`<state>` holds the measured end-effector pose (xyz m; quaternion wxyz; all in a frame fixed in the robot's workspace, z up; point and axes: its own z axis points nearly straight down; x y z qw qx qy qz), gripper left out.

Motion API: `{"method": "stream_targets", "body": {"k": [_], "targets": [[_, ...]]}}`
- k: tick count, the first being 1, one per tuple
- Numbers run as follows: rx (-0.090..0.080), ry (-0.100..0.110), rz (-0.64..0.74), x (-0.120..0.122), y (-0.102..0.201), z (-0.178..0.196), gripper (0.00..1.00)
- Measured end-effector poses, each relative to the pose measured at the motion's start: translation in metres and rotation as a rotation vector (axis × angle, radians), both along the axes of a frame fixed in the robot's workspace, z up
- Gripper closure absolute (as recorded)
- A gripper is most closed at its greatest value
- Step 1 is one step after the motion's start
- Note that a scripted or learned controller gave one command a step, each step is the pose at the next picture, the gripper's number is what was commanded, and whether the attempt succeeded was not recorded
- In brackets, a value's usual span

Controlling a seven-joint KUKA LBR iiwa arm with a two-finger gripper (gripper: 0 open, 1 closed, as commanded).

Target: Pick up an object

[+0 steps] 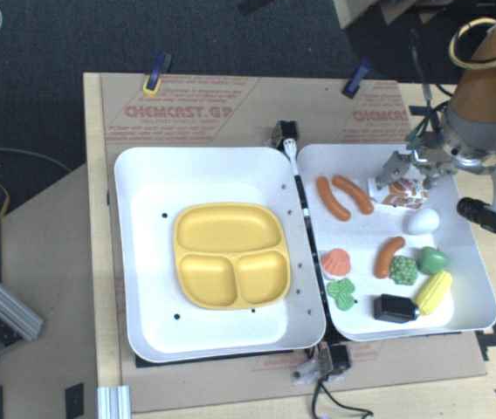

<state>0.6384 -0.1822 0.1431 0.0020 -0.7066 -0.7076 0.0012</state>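
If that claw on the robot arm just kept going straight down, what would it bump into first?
Probably the white-and-red item lying right under the end effector in the right bin, though its height above it is unclear.

I have one fixed camera above the bench (230, 94), looking down at a slant from the near side. It stands far enough back to take in both white bins (143, 182), with the arm (484, 85) entering from the right.

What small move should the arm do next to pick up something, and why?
Probably a short descent straight down. The end effector hovers at the back of the right bin, above a red and white item beside the white egg. Nothing is visibly between its fingers, so I would lower onto that item before closing. The two sausages lie slightly left, apart from it.
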Motion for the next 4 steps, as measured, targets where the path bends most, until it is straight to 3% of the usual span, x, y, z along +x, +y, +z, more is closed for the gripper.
{"method": "stream_targets", "body": {"k": [1, 2, 3, 4], "targets": [[-0.005, -0.015, -0.002, 0.003, -0.001, -0.033, 0.0], [-0.003, -0.027, 0.002, 0.007, 0.001, -0.019, 1.0], [-0.004, -0.011, -0.001, 0.004, -0.008, 0.037, 1.0], [-0.004, -0.013, 0.0, 0.006, -0.008, 0.086, 1.0]]}}
